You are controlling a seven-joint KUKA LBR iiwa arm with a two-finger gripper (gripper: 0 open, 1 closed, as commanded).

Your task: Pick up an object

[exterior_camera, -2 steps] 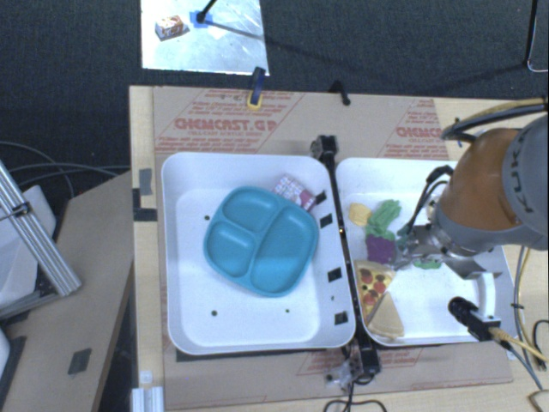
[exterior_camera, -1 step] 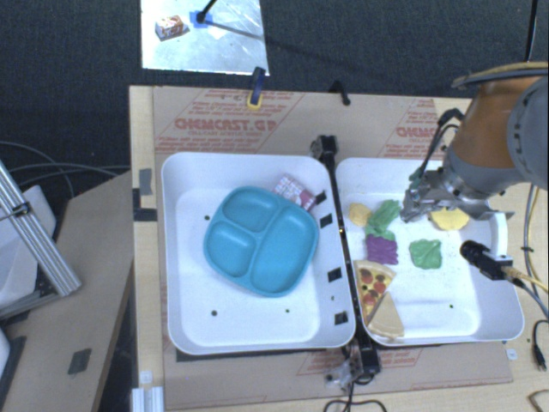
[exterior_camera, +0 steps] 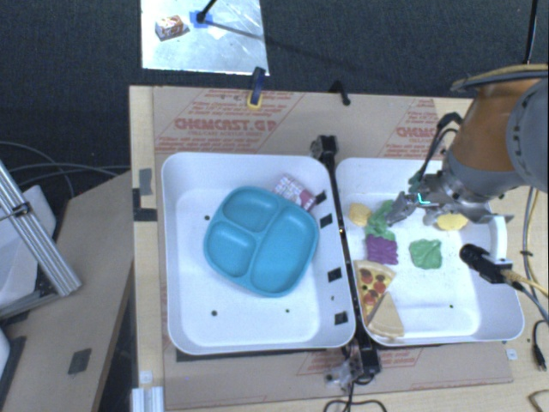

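Two shallow white bins are being viewed from above at a slant. The left bin (exterior_camera: 184, 316) is bearing a blue divided plate (exterior_camera: 260, 240) and a small pink packet (exterior_camera: 294, 190) at the plate's upper right edge. The right bin (exterior_camera: 493, 316) is bearing the toy foods: a green leafy piece (exterior_camera: 378, 222), a yellow piece (exterior_camera: 358, 215) touching it on its left, a purple piece (exterior_camera: 382, 249) just below, a flat green piece (exterior_camera: 425, 252), a pizza slice (exterior_camera: 376, 294) along the near left wall, and a second yellow piece (exterior_camera: 451, 222) under the wrist. The gripper (exterior_camera: 396, 209) is being held low over the bin's upper left part, reaching in from the right, its fingers (exterior_camera: 403, 206) slanting down and left. The green leafy piece is lying just below and to the left of the fingertips, very near or touching; contact cannot be told. Its long axis is running roughly upright in the view, across the line of approach. Nothing is being seen between the fingers, and their spread cannot be told. The coming move is judged to call for a short descent down and left
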